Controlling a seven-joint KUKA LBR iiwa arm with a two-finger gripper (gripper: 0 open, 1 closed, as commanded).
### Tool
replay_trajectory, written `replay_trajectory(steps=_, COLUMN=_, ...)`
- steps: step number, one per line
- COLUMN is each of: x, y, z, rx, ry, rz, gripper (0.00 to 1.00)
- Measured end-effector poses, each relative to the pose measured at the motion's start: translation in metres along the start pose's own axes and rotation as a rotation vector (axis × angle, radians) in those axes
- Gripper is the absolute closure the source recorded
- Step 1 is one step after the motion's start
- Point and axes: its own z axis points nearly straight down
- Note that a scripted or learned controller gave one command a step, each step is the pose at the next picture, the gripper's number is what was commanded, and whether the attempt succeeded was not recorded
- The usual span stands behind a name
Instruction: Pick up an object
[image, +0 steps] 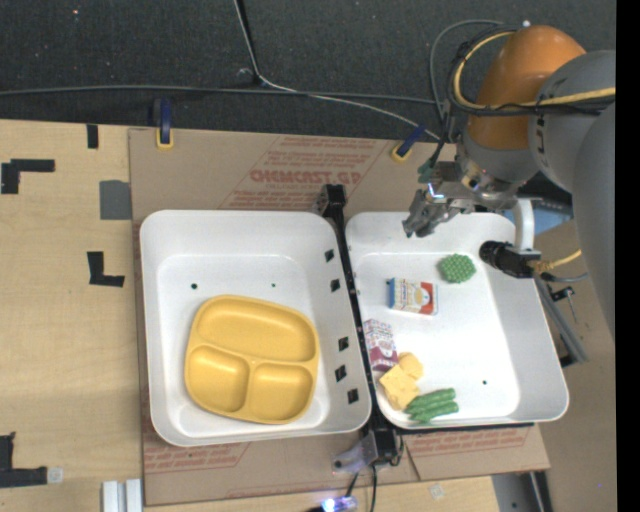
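Gripper (424, 222) over right bin (520, 330), grip state unclear; carton (411, 296) label unreadable.

This is a robotics lab. A grey arm (590, 110) with an orange band reaches over a plywood tabletop (60, 300) marked with black tape (98, 268). Two white bins (160, 330) sit side by side on a cardboard sheet (290, 170) held down by clamps (162, 122). Cables (300, 88) run across the dark backdrop, and the bins hold toy food (457, 268) and a yellow plastic tray (250, 358).
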Motion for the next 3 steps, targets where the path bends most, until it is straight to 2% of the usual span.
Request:
replay_trajectory(steps=1, x=0.047, y=-0.008, z=-0.01, rx=0.0, ry=0.001, rz=-0.001, gripper=1.0)
replay_trajectory(steps=3, x=0.149, y=-0.016, z=0.0, rx=0.0, ry=0.0, rz=-0.001, gripper=1.0)
